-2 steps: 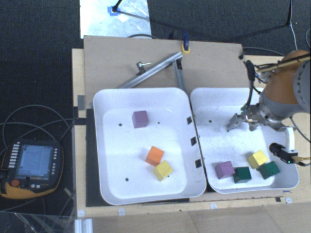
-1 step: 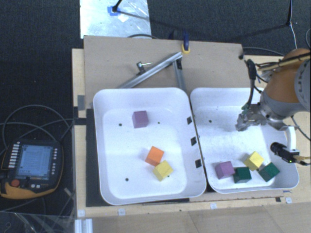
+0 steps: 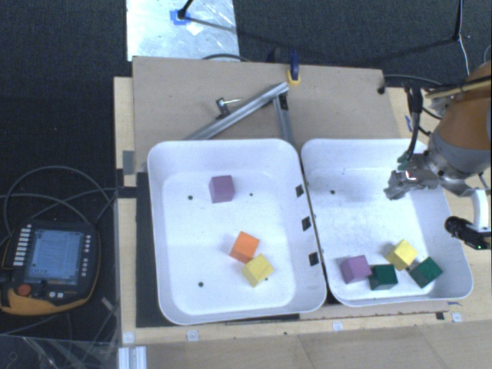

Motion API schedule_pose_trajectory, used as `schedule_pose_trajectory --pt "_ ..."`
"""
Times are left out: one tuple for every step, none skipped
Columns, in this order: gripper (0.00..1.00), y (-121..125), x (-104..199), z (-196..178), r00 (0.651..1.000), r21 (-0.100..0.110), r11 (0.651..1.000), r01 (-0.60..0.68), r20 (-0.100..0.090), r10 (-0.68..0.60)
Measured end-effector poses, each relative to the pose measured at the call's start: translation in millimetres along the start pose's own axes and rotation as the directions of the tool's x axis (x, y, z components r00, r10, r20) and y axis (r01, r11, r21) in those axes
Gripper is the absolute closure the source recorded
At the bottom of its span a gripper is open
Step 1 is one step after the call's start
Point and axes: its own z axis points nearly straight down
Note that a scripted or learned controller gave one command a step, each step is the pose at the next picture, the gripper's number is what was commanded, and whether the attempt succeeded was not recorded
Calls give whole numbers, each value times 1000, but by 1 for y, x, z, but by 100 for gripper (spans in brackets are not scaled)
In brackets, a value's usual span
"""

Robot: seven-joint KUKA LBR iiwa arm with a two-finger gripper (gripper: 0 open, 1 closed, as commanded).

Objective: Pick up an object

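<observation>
The left bin [image 3: 165, 229] holds a purple cube [image 3: 221, 188] near its back, and an orange cube [image 3: 244, 246] touching a yellow cube [image 3: 258, 270] near its front. Along the front of the right bin [image 3: 338, 160] lie a purple cube [image 3: 355, 268], a dark green cube [image 3: 383, 276], a yellow cube [image 3: 402, 254] and a green cube [image 3: 425, 271], packed close together. My gripper [image 3: 397, 184] hangs over the right bin's back right part, well behind that cluster, with no cube at its tip.
A metal bar [image 3: 238, 110] lies slantwise on the brown board behind the bins. A teach pendant [image 3: 50, 266] with its cables sits left of the bench. The arm's orange band [image 3: 465, 121] stands above the right bin's right wall.
</observation>
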Motion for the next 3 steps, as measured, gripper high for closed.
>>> schedule_pose_trajectory --pt "100 -2 3 -46 1000 -1 1000 3 0 -3" --pt "100 -1 3 -72 1000 1 1000 3 -1 -3" --pt "100 18 52 -62 1000 3 1000 8 -3 -8"
